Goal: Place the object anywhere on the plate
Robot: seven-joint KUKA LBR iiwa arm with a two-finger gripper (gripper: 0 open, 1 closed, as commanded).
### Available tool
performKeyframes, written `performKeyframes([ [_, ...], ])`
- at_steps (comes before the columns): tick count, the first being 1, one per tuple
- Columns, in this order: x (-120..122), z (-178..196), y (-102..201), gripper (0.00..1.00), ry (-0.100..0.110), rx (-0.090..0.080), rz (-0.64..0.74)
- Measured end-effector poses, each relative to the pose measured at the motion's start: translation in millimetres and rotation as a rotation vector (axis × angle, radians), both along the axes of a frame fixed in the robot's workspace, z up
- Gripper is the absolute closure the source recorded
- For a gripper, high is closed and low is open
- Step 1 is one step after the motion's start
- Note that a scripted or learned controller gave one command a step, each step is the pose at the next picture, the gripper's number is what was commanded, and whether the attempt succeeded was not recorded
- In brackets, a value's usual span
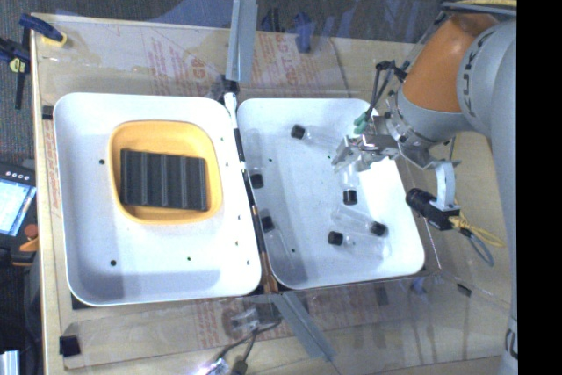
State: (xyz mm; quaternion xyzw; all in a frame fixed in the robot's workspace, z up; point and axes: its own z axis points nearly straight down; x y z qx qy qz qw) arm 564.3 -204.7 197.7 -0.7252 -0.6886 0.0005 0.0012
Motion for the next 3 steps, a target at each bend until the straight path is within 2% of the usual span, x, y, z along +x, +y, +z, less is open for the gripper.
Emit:
performKeyframes([
  [1, 12.4, -2.1, 28.0, 1.0, 0.001, 0.001, 0.216],
  [2, 37.3, -13.1, 84.0, 1.0, 0.0, 0.0, 0.427],
  [3, 35.4, 24.7, 132.8, 1.0, -0.002, -0.001, 0.604],
])
